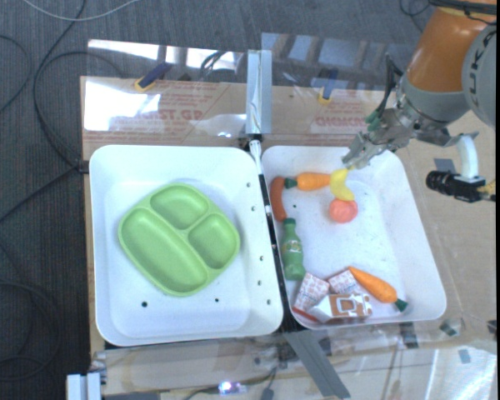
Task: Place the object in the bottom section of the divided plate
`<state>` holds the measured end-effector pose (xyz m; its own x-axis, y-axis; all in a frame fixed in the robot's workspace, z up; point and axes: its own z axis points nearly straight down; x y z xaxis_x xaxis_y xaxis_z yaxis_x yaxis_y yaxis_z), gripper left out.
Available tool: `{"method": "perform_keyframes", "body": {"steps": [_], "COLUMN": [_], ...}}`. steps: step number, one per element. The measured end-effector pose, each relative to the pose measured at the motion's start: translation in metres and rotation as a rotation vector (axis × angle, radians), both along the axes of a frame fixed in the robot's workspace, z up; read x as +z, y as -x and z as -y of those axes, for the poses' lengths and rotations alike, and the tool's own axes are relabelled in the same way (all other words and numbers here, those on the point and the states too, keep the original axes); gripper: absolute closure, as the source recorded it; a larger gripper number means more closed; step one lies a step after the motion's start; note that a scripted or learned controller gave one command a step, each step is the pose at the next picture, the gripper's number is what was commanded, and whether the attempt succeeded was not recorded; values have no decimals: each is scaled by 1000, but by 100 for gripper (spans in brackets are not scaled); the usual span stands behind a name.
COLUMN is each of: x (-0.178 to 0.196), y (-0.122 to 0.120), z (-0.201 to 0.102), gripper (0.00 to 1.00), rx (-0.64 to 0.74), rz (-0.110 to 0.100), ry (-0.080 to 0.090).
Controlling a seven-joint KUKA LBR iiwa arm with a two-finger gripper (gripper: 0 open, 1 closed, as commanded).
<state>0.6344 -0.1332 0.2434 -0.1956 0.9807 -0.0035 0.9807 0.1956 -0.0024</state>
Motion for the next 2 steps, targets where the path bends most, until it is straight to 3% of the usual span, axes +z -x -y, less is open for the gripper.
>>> {"method": "perform_keyframes", "body": {"steps": [1, 2], "x": [-51, -60], "y": [59, 81], "z": [-66, -134], "gripper": [100, 100], "rx": [153, 378], "rz": [-2, 0], "ry": [-5, -5]}}
